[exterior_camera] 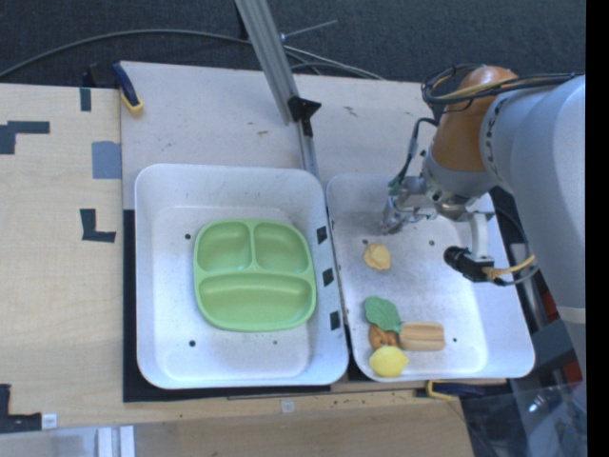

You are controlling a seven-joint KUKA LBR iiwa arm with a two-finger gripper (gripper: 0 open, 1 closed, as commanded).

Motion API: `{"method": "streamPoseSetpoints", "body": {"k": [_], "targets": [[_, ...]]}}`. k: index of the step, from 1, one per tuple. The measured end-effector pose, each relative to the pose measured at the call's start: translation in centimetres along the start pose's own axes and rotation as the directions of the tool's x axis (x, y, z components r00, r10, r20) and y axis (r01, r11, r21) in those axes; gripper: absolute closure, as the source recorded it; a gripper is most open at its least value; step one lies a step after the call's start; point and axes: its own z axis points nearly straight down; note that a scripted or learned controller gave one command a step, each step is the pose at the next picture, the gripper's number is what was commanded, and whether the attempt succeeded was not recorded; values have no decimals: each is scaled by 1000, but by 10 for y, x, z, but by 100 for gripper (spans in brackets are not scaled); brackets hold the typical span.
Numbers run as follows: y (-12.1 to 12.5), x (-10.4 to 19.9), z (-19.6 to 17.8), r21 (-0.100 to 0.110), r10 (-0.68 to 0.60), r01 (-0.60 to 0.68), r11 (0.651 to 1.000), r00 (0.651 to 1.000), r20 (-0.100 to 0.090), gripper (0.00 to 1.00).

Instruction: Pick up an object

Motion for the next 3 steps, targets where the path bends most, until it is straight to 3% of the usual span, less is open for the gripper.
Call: {"method": "streamPoseSetpoints", "body": {"k": [3], "targets": [[-4, -2, -141, -5, 2, -2, 1000, 1000, 0, 100]]}}
